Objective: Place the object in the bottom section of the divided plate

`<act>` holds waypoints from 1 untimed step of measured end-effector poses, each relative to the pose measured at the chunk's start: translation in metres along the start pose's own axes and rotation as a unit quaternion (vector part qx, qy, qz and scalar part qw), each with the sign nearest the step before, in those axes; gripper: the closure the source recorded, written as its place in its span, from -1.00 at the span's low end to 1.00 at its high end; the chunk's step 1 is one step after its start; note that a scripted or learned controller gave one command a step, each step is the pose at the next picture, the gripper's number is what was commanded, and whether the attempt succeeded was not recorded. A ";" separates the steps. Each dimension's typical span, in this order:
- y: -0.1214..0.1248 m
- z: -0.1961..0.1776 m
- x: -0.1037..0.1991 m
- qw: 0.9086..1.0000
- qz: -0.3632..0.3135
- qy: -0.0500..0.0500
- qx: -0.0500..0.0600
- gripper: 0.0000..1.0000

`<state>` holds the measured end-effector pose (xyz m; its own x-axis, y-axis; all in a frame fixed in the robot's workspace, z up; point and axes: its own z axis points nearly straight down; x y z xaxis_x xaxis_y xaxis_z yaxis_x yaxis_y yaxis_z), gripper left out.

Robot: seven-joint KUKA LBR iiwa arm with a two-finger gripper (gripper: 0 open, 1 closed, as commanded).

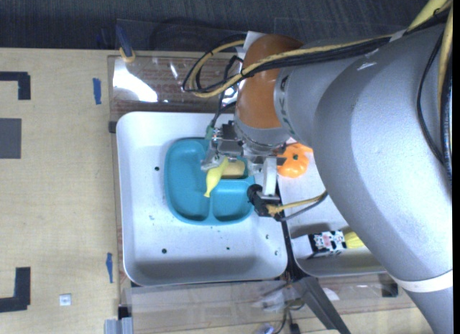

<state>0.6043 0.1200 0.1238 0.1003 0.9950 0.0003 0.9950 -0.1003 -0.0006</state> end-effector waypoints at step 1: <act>0.001 -0.010 0.001 1.000 0.000 0.001 -0.001 1.00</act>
<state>0.6049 0.1207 0.1341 0.1006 0.9949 0.0015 0.9949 -0.1006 0.0005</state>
